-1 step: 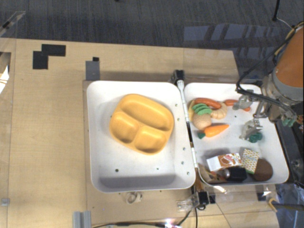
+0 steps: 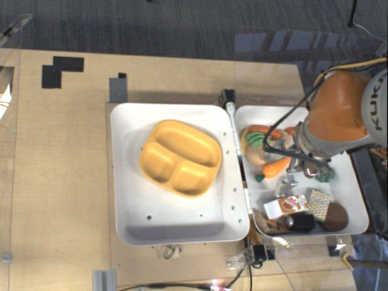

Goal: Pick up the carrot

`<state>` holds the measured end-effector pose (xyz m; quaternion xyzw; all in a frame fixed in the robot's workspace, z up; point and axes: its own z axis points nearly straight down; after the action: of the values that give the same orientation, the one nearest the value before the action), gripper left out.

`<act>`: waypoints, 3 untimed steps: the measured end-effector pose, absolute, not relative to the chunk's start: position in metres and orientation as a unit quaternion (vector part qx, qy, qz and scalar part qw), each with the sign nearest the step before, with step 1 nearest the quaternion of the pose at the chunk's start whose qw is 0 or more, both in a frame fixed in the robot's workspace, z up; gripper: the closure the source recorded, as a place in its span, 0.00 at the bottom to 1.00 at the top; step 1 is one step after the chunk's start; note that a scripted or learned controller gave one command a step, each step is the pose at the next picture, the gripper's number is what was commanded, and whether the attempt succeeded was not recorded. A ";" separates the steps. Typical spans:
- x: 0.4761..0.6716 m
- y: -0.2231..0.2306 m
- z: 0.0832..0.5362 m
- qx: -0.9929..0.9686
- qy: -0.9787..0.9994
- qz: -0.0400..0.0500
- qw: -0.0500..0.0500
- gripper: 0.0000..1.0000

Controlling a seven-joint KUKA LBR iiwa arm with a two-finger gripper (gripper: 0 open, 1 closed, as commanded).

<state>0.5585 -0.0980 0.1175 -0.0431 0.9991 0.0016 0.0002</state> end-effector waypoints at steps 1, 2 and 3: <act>0.537 -0.101 0.113 0.051 0.998 -0.004 0.036 0.00; 0.581 -0.087 0.102 0.312 0.950 0.002 0.006 0.00; 0.585 -0.087 0.089 0.435 0.900 0.002 0.005 0.00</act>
<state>0.5853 -0.0871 0.0890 0.4354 0.9002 0.0017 0.0051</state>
